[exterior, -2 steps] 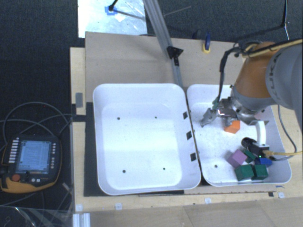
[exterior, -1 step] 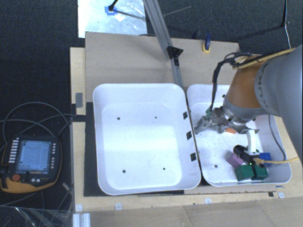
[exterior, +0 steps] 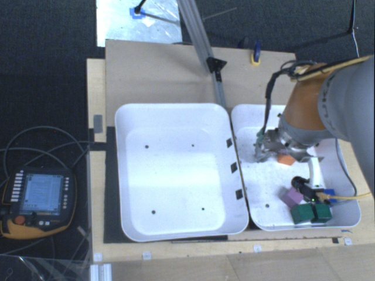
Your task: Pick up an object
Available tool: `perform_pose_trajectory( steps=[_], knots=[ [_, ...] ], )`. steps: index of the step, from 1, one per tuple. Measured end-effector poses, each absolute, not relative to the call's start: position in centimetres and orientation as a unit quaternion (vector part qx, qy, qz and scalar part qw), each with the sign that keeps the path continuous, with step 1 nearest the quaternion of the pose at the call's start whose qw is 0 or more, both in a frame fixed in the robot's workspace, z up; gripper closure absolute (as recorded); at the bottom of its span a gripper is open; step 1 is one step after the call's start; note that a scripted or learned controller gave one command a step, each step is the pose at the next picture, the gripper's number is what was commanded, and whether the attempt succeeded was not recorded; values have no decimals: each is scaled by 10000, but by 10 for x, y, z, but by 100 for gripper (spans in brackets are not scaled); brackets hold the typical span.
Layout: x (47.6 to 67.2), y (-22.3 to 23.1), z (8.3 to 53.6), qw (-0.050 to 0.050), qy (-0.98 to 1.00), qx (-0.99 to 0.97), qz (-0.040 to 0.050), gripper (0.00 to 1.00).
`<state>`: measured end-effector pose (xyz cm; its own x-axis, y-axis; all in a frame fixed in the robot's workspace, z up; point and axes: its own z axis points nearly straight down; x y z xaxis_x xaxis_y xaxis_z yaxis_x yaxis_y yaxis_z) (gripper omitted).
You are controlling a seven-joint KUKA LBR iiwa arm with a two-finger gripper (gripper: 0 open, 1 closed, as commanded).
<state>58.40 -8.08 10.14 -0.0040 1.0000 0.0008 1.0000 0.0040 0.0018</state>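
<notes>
The gripper [exterior: 265,150] is down inside the right bin [exterior: 263,189], over the far-left part of its floor, close to the wall shared with the left bin [exterior: 176,180]. Open or closed? From this angle the metal head is a blur, so I cannot tell, and nothing can be seen clamped in it.

Tucked just beside the head on its right, near side is a small orange block [exterior: 285,160]. It is bright, squarish and half hidden under the wrist. Whether the claw touches it is not clear.

The arm [exterior: 345,104] sweeps in from the right, thick and grey, then bends downward at the orange band [exterior: 302,107], so the wrist points steeply into the bin.

Further toward the near-right corner of the same bin sits a cluster. A purple block [exterior: 290,196] lies tilted. Just beside it on the near side are a dark green block [exterior: 303,215] and a second green block [exterior: 321,213], the two pressed side by side. A small blue piece [exterior: 329,192] sits just beyond them, well apart from the gripper.
</notes>
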Motion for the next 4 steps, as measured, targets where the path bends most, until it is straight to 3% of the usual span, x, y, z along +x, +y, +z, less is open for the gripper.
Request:
perform_pose_trajectory(
  steps=[2, 3, 4],
  knots=[
    [577, -89, 200, 27, 7085, 7057, 24, 100],
    [579, -89, 217, 17, 7086, 7056, 16, 100],
    [574, -45, 224, 2, 7105, 7037, 15, 100]
  ],
)
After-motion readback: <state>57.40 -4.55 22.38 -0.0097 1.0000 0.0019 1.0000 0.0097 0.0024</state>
